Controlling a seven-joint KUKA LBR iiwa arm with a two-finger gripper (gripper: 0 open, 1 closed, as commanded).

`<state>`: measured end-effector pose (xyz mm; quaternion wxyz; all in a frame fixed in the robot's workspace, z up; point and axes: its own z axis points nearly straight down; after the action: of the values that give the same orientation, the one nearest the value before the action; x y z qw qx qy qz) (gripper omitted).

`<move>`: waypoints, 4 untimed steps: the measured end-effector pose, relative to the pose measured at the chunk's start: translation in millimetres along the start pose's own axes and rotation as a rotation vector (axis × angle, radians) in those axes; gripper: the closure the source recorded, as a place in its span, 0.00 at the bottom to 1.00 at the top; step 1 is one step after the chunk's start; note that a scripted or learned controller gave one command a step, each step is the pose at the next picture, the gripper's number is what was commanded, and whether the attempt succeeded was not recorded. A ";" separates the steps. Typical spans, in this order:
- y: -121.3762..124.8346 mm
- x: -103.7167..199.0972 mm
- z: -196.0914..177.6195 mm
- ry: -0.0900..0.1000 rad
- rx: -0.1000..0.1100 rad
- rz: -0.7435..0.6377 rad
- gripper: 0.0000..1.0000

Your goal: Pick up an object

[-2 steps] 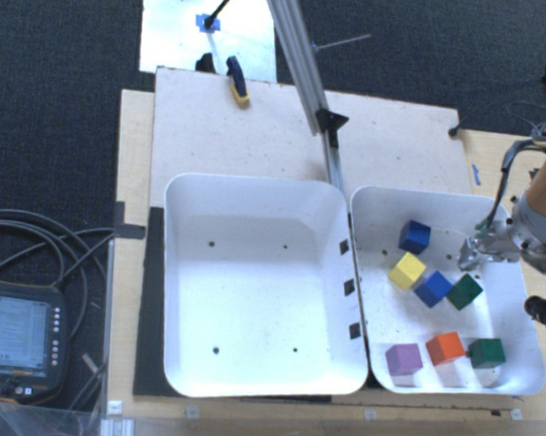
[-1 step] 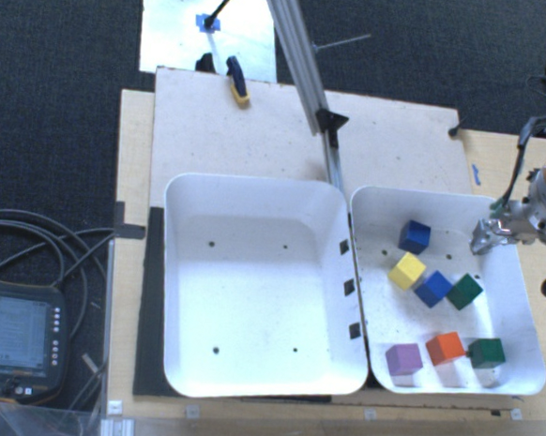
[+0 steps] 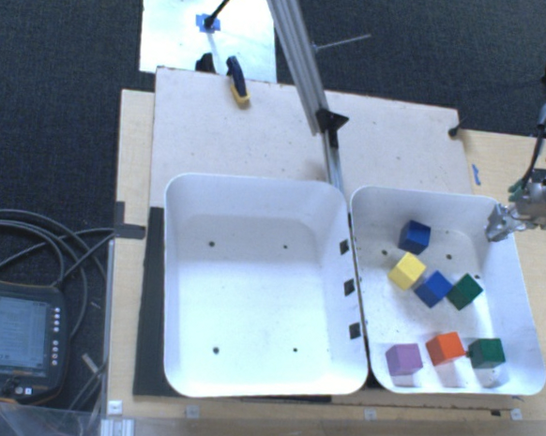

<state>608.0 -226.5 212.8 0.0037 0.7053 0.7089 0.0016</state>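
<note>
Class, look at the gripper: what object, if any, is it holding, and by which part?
Nothing. The gripper sits over the right bin's far right rim, with no block between its fingers.

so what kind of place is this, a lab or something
Most likely a robotics lab or test cell: a teach pendant with cables sits beside the bench, two white bins lie side by side, and the gripper hangs over coloured cubes.

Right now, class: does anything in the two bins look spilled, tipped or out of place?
Nothing stands out. All seven blocks sit inside the right bin, none over its rim. The pincer hangs at that bin's upper right edge.
</note>
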 end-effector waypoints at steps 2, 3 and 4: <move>-2.4 118.0 -4.5 0.006 0.005 -0.007 1.00; 1.5 170.2 -2.6 0.005 0.006 -0.006 1.00; -2.8 220.3 0.3 0.005 0.007 -0.005 1.00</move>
<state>604.1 -6.2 211.8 -0.0008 0.7034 0.7108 0.0009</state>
